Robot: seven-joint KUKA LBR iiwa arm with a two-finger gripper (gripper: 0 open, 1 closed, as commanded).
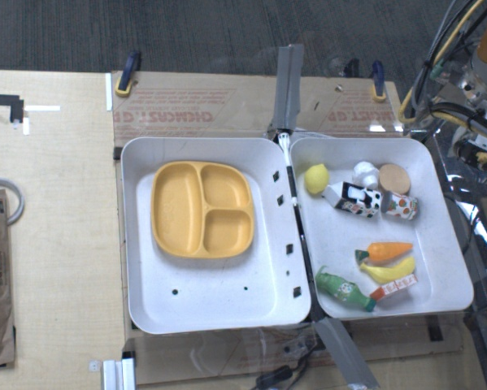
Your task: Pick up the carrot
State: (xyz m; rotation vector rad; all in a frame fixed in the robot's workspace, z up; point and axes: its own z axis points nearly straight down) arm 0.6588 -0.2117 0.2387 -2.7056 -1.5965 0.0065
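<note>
The carrot (387, 252) lies in the right bin (438, 218), toward its near side, leafy end pointing left. A banana (387, 270) touches it just below — the approach should come from above, fingers closing across the carrot's width from its far side. A green bottle (343, 290) lies nearby. The pincer's state cannot be told. The left bin (141, 218) bears a yellow plate (202, 210).

The carrot (387, 252) lies in the right bin (446, 218), touching the banana (387, 270) just below it, with a green bottle (343, 291) near the bin's lower left corner. A lemon (316, 179) sits near its upper left. The left bin (137, 242) holds a yellow divided plate (202, 210).
</note>
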